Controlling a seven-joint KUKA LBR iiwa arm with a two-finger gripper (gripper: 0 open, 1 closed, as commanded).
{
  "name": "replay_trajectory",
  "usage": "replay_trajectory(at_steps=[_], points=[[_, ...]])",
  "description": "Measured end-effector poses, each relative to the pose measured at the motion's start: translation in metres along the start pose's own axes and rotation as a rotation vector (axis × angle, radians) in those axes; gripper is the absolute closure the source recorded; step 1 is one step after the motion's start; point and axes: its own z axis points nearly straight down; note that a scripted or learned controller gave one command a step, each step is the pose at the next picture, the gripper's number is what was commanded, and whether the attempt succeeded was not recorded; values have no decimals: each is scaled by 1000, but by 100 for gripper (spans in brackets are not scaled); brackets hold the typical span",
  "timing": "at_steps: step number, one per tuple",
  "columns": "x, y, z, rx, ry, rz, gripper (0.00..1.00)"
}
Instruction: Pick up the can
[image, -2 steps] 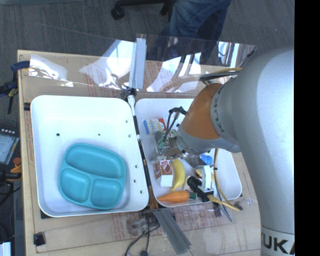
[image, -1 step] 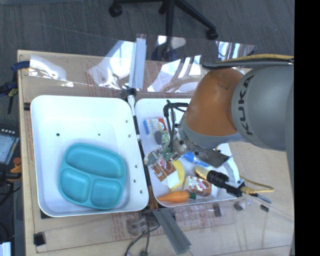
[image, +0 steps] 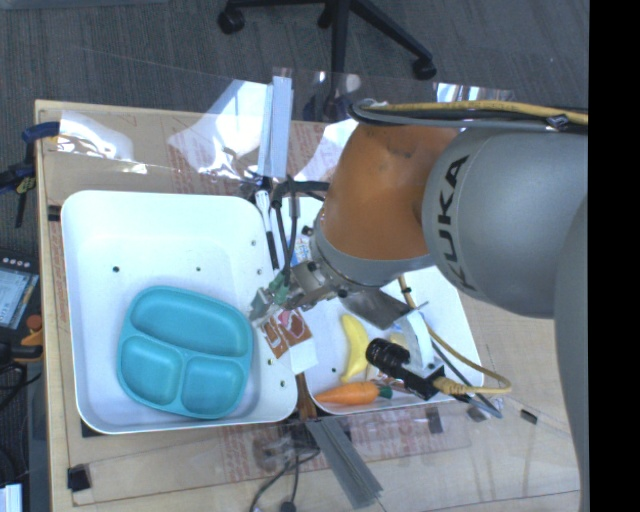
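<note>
**Arm parked over the bin divider, can right under the tool**

So the grey arm came in from the right side of the tabletop and covered most of the right-hand bin. The tool sat low over the wall the two bins share, toward its near end. Honestly couldn't tell if it was clenched or released, the wrist hid too much.

The can, brown-and-white label as far as anyone could make out, lay just below the tool on that shared wall. Touching or not was anyone's guess.

The left bin had a blue divided tray in its near half. A banana and a carrot sat by the right bin's near left corner.
</note>
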Motion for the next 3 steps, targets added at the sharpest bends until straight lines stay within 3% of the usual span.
replay_trajectory(at_steps=[1, 2, 3], points=[[12, 99, -3, 2, -1, 149, 100], [-97, 58, -12, 0, 0, 51, 100], [-91, -1, 29, 4, 2, 241, 100]])
